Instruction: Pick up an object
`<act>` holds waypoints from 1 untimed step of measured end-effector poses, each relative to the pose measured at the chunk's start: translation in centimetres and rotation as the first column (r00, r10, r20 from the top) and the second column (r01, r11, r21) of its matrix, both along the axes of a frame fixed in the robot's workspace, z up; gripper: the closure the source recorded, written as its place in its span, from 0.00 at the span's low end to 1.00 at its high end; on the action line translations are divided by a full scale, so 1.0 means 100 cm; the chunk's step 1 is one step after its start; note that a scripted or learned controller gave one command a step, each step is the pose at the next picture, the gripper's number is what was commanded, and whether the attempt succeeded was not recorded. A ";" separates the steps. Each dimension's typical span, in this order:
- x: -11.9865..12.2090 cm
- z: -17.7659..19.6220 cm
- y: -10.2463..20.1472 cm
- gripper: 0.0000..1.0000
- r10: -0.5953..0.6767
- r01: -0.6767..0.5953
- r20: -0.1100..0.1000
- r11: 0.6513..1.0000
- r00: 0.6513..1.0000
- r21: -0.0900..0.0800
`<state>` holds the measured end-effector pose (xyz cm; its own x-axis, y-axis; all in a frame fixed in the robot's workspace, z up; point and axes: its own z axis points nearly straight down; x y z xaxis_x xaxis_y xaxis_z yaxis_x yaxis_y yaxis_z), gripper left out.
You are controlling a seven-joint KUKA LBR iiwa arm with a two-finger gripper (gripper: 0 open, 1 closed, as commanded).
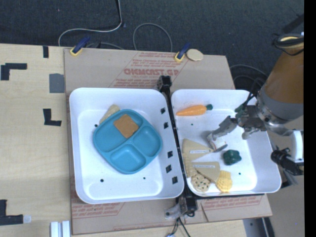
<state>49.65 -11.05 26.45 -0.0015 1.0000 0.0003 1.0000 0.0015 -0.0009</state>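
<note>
My gripper hangs over the middle of the right bin, with the arm reaching in from the right. Its fingers are open and nothing is between them. Just below the tips lies a pale cheese wedge. A dark green piece sits to the right of the tips. An orange carrot lies near the bin's far left corner. Along the near side are a second pale wedge, a spotted cookie and a yellow waffle piece.
The left bin holds a blue divided plate with a brown toast square on it and a tan piece tucked at its far edge. A black divider separates the bins.
</note>
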 end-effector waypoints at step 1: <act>0.079 -0.065 0.031 0.00 0.004 -0.004 -0.001 1.000 1.000 0.000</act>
